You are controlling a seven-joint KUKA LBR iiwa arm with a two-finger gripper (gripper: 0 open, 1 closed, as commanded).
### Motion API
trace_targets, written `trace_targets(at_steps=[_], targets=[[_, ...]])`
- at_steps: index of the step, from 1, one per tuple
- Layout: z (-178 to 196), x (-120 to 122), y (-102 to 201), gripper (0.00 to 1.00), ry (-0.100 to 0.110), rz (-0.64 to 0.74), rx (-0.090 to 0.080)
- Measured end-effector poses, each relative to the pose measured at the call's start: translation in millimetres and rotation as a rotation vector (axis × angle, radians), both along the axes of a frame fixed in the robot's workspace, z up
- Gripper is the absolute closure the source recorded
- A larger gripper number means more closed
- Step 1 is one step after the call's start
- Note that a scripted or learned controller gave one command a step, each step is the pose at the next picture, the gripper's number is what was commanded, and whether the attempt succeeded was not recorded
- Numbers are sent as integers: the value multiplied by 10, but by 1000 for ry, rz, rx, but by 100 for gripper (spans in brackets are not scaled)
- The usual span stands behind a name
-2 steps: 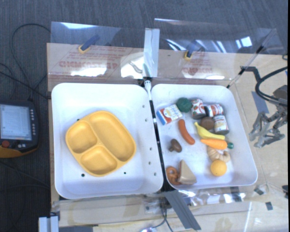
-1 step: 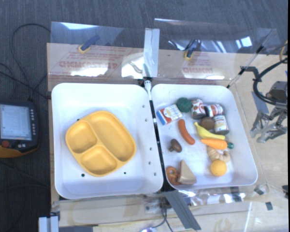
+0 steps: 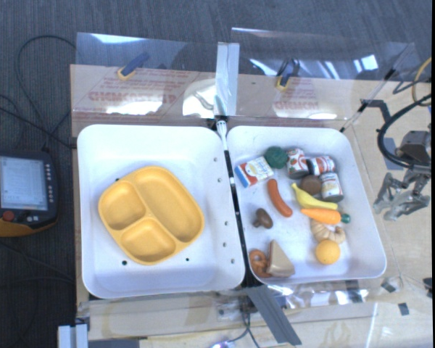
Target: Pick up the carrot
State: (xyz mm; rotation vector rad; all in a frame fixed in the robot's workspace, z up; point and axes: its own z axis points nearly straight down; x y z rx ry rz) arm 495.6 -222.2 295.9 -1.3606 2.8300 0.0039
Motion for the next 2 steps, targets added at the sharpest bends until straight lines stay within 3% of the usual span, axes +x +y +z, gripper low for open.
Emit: trace_targets(at_steps=[1, 2], targets=[[187, 14, 1, 100, -1, 241, 1], [106, -99, 111, 100, 0, 458, 3]])
